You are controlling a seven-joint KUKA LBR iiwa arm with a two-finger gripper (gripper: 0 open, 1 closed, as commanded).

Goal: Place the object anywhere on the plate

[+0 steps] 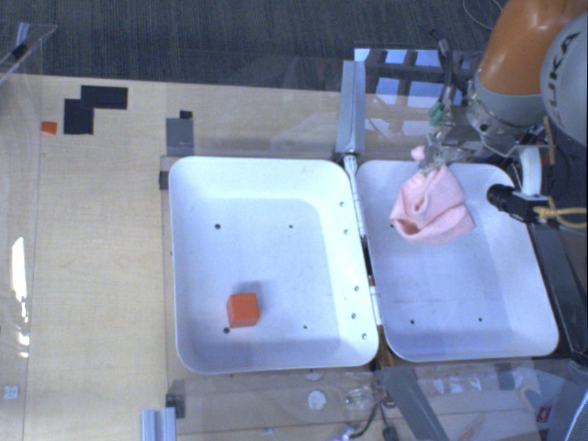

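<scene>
A pink, crumpled soft cloth-like object [430, 208] hangs over the back part of the right bin [478, 292]. Its top corner is drawn up to a point between the fingers of my gripper [434, 152], which is shut on it. The arm with its orange band [519, 35] comes in from the upper right, above the bin's far right corner. A small orange-red cube [243, 310] lies on the floor of the left bin [276, 237], near its front left.
A metal divider [350, 108] runs back from between the two bins. Black cables and a black fitting [511, 200] sit at the right bin's right rim. Black markers [92, 107] lie on the wooden bench at the far left.
</scene>
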